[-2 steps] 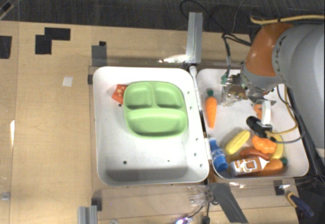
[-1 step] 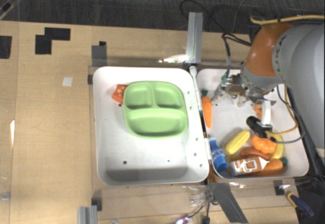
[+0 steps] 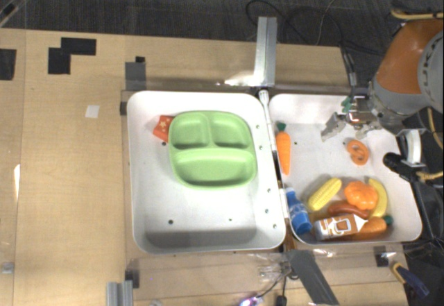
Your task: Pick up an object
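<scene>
Near edge: right bin (image 3: 298, 114) with a bottle (image 3: 340, 226) lying on its side, label unreadable. The gripper (image 3: 350, 121), fingers spread and holding nothing, hovers at the bin's far side. The pretzel (image 3: 358, 151) lies just nearer, slightly right of it.

Both bins (image 3: 201, 242) are plain white. The left bin holds a light green divided plate (image 3: 211, 147), with a red-orange item (image 3: 162, 128) at the plate's left edge. In the right bin: an orange carrot (image 3: 283, 151) with green top, an orange pretzel-like ring (image 3: 358, 151), yellow corn (image 3: 325, 193), an orange pumpkin (image 3: 361, 195), a yellow banana (image 3: 380, 197), a blue bottle (image 3: 297, 213) and a brown bottle (image 3: 340, 226) with a white label. The arm (image 3: 409, 65) is grey and orange. The bench (image 3: 62, 193) is tan wood.
</scene>
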Robot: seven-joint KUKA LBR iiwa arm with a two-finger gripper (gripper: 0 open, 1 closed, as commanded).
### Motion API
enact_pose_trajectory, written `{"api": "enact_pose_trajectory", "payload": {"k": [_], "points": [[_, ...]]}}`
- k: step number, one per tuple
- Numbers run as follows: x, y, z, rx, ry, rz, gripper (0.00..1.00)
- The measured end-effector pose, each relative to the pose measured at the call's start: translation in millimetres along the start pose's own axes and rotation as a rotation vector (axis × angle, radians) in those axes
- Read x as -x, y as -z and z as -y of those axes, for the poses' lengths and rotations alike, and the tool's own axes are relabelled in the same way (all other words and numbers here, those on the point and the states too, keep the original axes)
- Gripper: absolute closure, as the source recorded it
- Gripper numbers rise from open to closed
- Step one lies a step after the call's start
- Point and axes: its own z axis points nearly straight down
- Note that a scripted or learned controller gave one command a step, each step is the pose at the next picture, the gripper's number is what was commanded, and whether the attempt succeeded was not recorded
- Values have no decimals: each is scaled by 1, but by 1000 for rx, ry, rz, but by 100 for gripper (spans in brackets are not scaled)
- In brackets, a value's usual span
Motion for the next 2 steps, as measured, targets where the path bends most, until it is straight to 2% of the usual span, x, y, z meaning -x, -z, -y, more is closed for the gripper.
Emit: {"api": "enact_pose_trajectory", "payload": {"k": [1, 2], "points": [[54, -51, 20, -1, 19, 0, 0], [5, -58, -55, 2, 0, 0, 0]]}}
